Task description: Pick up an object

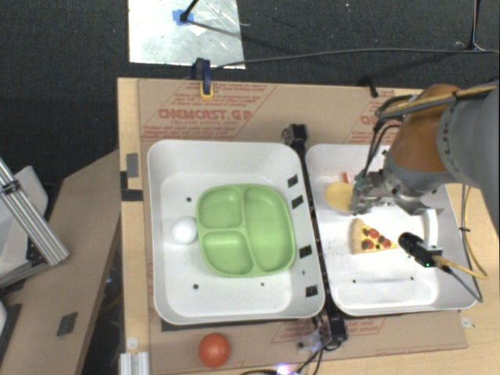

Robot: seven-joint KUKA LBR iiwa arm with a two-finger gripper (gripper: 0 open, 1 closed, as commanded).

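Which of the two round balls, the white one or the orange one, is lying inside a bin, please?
The white ball: it lies in the left bin, beside the green divided tray. The orange ball sits on the cardboard in front of that bin.

The claw (364, 201) hangs low in the right bin (391, 291), just beside a yellow piece (339, 196) and above the pizza slice (370, 237). Left of that bin, a green divided tray (244, 229) and white ball (184, 230) share the left bin (226, 158).

Green divided tray (244, 229) in left bin (168, 178), white ball (184, 230) touching tray's left edge. Orange ball (214, 349) on counter (234, 108) below bin. Silver sheet (185, 22) beyond counter's far edge.
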